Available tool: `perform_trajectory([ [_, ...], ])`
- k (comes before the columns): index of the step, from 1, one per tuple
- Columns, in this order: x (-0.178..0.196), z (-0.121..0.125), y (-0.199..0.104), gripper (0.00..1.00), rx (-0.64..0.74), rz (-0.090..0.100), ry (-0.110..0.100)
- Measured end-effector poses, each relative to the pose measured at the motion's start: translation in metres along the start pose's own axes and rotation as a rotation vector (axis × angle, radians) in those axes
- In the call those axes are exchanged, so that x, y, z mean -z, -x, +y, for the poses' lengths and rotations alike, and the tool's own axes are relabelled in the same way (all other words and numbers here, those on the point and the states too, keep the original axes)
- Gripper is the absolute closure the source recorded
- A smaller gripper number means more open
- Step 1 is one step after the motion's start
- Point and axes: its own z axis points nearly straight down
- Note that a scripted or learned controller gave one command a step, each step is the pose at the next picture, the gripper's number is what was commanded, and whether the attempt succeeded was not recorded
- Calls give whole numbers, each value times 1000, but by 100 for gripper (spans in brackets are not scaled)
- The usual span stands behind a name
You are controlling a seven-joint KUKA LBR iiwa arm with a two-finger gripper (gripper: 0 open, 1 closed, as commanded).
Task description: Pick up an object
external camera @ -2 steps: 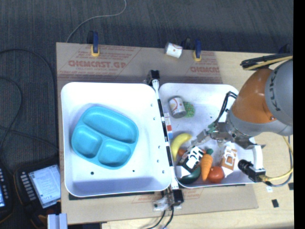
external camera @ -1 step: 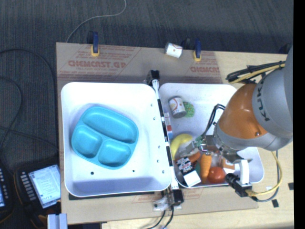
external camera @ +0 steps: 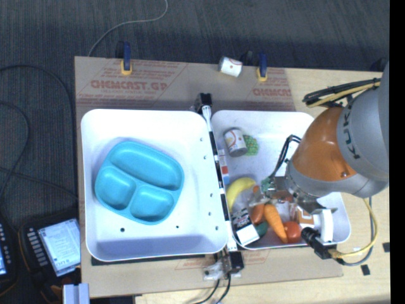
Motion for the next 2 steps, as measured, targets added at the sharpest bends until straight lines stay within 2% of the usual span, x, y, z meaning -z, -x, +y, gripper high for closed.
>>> perform_trajectory([
  [1, 86, 4, -72, 100, 5, 6, -16],
  [2, 118, -3, -163, 100, 5, 7, -16],
])
